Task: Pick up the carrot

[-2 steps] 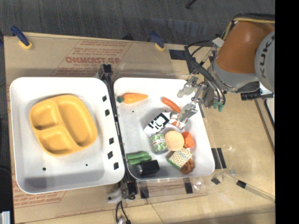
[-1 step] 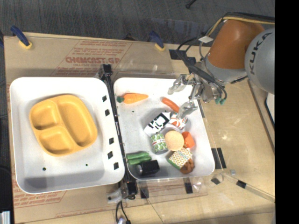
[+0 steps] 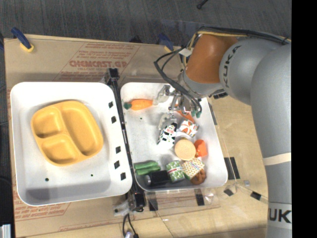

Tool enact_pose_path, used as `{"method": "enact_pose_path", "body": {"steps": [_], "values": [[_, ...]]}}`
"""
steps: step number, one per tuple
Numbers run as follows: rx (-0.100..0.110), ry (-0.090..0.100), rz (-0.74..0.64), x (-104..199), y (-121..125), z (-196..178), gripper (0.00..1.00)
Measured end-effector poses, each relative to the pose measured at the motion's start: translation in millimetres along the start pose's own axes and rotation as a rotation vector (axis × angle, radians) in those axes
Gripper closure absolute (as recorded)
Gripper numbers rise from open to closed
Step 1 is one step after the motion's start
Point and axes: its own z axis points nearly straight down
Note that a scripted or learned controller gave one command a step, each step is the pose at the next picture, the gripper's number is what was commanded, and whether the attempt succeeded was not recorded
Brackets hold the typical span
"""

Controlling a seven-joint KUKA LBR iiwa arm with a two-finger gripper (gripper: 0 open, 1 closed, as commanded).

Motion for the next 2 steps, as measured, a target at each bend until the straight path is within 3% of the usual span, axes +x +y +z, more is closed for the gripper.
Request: {"method": "enact_pose_path", "body": {"steps": [1, 2], "values": [[0.008, 0.012, 0.414, 1.1, 25.8, 10.8, 0.0], [0.012, 0.017, 0.58, -0.2, 35.6, 11.2, 0.0]]}}
